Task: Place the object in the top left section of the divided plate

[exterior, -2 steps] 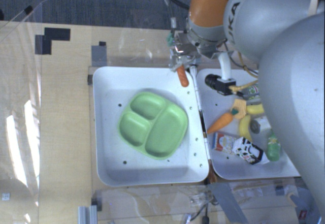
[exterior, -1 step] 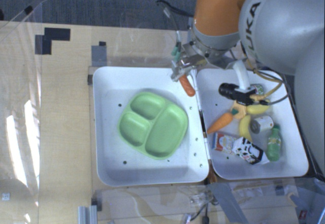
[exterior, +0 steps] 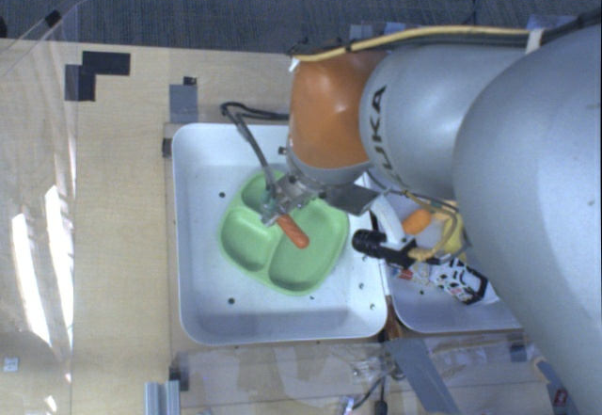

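A light green divided plate [exterior: 243, 236] lies in the left white bin [exterior: 202, 305]. A small orange carrot-shaped object [exterior: 293, 232] sits near the plate's middle, along the ridge between sections, slanting down to the right. My gripper [exterior: 276, 207] hangs right above the plate, its tip at the orange object's upper left end. The grey arm with its orange band covers the plate's upper right part.
The right bin [exterior: 489, 319] holds an orange item [exterior: 417, 221] and a small white, black and red object [exterior: 458, 282], mostly under the arm. Bare bin floor surrounds the plate on its left and front sides.
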Available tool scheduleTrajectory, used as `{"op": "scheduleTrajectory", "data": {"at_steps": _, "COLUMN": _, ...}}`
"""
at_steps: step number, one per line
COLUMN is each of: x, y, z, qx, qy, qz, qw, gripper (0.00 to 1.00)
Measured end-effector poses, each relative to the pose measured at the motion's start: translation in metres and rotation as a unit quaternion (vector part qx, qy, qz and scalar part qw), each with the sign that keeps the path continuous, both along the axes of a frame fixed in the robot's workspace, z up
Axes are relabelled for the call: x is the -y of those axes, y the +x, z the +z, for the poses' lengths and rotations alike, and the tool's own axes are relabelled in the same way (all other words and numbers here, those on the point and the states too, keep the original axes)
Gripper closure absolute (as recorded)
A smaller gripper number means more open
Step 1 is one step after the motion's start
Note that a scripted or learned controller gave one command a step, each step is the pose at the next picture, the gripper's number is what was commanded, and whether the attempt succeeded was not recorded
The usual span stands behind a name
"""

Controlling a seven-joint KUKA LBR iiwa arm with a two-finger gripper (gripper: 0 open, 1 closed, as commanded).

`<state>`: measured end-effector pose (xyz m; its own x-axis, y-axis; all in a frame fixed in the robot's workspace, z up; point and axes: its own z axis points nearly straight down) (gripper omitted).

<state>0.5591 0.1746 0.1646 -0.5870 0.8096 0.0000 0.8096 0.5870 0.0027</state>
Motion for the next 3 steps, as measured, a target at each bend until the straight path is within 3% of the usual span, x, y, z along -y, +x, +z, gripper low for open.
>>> {"op": "scheduleTrajectory", "data": {"at_steps": 1, "x": 0.000, "y": 0.000, "z": 0.000, "qx": 0.000, "qy": 0.0002, "qz": 0.000, "qw": 1.0000, "gripper": 0.00}}
{"op": "scheduleTrajectory", "data": {"at_steps": 2, "x": 0.000, "y": 0.003, "z": 0.012, "qx": 0.003, "qy": 0.0016, "qz": -0.001, "qw": 1.0000, "gripper": 1.00}}
{"op": "scheduleTrajectory", "data": {"at_steps": 3, "x": -0.014, "y": 0.069, "z": 0.055, "qx": 0.003, "qy": 0.0005, "qz": 0.029, "qw": 0.9996, "gripper": 1.00}}
